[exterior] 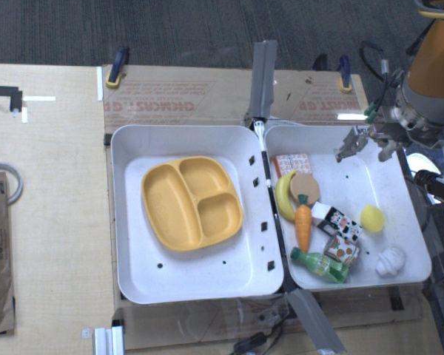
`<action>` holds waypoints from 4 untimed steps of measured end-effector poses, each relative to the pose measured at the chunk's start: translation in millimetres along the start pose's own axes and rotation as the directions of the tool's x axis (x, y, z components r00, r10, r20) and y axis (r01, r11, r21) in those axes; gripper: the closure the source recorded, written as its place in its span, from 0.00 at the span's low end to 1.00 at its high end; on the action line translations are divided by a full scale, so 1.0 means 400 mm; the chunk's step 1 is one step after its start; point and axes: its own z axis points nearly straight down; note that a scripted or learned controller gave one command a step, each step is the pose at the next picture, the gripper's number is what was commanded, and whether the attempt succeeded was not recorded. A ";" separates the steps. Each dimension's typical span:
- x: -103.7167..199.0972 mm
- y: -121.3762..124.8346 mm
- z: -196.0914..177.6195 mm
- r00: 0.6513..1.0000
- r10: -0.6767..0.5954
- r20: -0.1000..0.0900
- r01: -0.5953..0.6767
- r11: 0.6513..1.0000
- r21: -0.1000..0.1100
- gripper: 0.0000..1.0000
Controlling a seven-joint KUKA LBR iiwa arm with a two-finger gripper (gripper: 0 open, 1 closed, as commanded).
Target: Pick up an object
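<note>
The right bin (414,220) holds a heap of small toys, and any of them could be picked up. There is a yellow banana (283,196), curved, with a round brown disc (305,187) lying on it. A small box with a red checked top (291,163) sits just behind them. An orange carrot (303,226) with a green tip lies beside the banana. Next to the carrot is a white and black block (334,220), then a little carton with orange on it (342,250), and a green bottle (320,265) on its side at the front. A yellow ball (372,217) lies apart from the heap, and a white lumpy thing (390,261) rests near the front corner of the bin.

The pincer (368,143) hangs over the back of the right bin. Its two grey fingers (347,146) are spread wide apart and point down. Nothing is between them, and they touch no toy. All the toys lie in front of the pincer, toward the near side of the bin. The yellow ball is the closest one, straight in front of it. The banana and checked box are off to its side, toward the other bin.

The left bin (126,213), well away from the pincer, has a yellow plate with three parts (192,202) in it. Both bins sit on a table (44,198).
</note>
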 end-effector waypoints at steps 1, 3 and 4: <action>0.038 -0.066 0.346 0.916 -0.402 0.000 0.402 0.916 -0.001 0.00; -0.072 -0.257 0.376 0.924 -0.381 0.007 0.381 0.924 -0.009 1.00; 0.086 -0.260 0.037 0.998 -0.064 0.001 0.064 0.998 -0.001 1.00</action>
